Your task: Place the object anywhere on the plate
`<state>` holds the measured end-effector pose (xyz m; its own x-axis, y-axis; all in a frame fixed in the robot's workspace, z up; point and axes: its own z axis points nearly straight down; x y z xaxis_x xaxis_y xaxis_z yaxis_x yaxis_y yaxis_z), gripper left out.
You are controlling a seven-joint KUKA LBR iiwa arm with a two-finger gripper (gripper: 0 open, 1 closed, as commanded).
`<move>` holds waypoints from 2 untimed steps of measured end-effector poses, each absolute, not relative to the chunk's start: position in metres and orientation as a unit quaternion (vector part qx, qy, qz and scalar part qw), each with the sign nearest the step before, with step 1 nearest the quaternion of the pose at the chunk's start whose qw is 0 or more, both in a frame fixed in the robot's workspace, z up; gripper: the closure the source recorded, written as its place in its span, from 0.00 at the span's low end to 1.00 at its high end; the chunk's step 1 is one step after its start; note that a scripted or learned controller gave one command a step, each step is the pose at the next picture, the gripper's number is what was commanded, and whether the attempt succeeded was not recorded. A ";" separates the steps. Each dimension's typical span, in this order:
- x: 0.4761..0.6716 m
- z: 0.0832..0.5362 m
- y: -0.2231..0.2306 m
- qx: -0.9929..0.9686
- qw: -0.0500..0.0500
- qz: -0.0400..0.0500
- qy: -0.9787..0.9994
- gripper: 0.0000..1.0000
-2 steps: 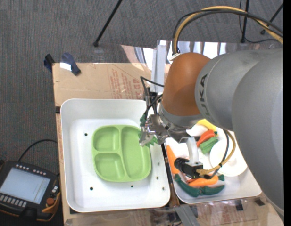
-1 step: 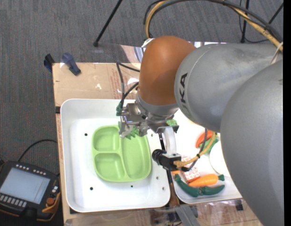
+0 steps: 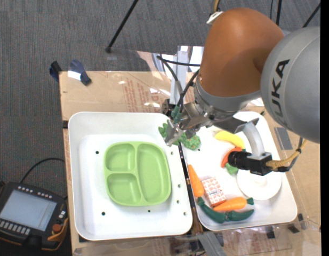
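two shallow white bins sit side by side on the bench: the left bin [image 3: 84, 143] and the right bin [image 3: 284, 207]; one green plate [image 3: 137, 173] lies in the left bin, smooth plastic, a rounded rectangle split into three compartments; the right bin holds two orange carrots, one [image 3: 195, 181] lying along the bin's left wall and one [image 3: 230, 204] near the front, both glossy and tapered; between them lies one small box [image 3: 213, 191], white and orange, carton-shaped; one dark green pod-shaped vegetable [image 3: 225, 215] curves along the front, touching the second carrot; one yellow banana [image 3: 230, 138], one red-orange piece [image 3: 228, 158] partly hidden by a black fitting, and one flat white disc [image 3: 259, 185] lie further right; one green leafy object [image 3: 175, 134], bumpy and ruffled, sits at the divide between the bins, just beyond the plate's far right corner and apart from it; the arm reaches in from the right, its orange band bulking large above; the gripper [image 3: 177, 126] points down and left, right over the leafy object; its tips merge with the leaves, so whether it grasps cannot be told.
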<state>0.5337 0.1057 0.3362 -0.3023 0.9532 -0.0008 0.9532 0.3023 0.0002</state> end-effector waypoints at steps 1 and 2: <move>0.550 0.248 0.124 0.549 -0.005 -0.005 0.835 1.00; 0.534 0.316 0.085 0.503 0.000 0.000 0.864 1.00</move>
<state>0.5335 0.0849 0.3162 -0.4936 0.8697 -0.0005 0.8697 0.4936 0.0004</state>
